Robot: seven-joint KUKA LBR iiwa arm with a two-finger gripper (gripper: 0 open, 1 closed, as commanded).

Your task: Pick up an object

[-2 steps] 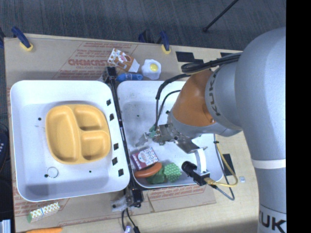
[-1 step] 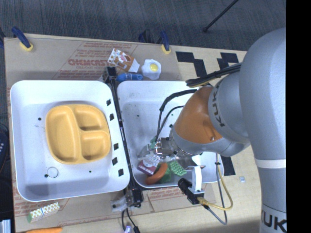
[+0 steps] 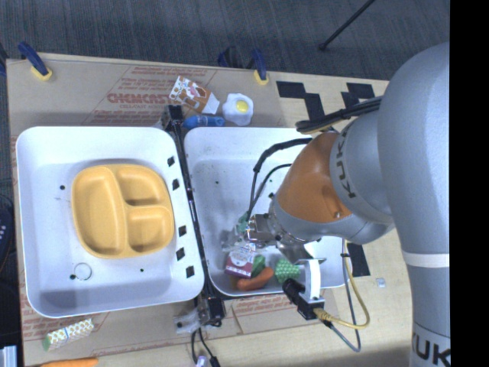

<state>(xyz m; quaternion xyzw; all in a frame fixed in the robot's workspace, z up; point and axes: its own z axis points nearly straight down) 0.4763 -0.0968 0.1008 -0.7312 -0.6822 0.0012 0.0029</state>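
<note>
My gripper point(image 3: 250, 235) is low in the right bin point(image 3: 218, 167), near its front, under the orange wrist band. It hangs right over a small heap of objects: a red and white packet point(image 3: 241, 260), an orange carrot-shaped piece point(image 3: 254, 281) and a green piece point(image 3: 287, 269). The packet lies just below the gripper's tip and seems to touch it. The wrist hides part of the heap, and I see nothing lifted off the bin floor.
The left bin point(image 3: 38, 205) holds a yellow divided tray point(image 3: 122, 209). Behind the bins on the bench lie a small printed carton point(image 3: 187, 92), a blue item point(image 3: 203, 120) and a white and yellow item point(image 3: 238, 108). A wrapped sweet point(image 3: 70, 332) lies at the front left.
</note>
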